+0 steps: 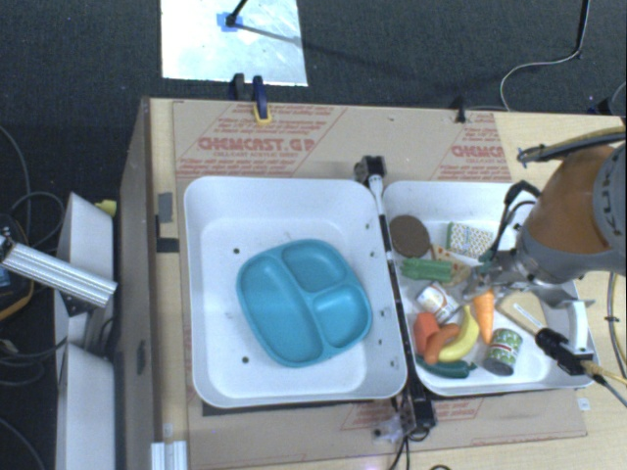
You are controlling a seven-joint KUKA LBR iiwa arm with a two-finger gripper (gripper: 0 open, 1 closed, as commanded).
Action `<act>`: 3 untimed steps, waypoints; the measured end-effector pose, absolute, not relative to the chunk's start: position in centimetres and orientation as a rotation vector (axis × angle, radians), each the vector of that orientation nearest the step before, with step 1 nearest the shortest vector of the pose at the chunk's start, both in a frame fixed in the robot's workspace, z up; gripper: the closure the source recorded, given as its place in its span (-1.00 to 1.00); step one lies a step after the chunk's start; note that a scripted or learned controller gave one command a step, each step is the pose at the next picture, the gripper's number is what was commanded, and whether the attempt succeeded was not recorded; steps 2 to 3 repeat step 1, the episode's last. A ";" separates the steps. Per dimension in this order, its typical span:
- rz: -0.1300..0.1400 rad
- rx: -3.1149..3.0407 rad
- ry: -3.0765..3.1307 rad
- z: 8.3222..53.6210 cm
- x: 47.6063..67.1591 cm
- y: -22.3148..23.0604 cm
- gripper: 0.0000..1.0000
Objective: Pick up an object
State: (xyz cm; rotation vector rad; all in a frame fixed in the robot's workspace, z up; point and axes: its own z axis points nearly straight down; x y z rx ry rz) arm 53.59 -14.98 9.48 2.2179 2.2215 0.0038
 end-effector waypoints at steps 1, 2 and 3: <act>0.005 2.216 2.225 18.5 56.2 -5.9 1.00; 0.005 2.216 2.225 18.5 56.2 -5.9 1.00; 0.005 2.216 2.225 18.5 56.2 -5.9 1.00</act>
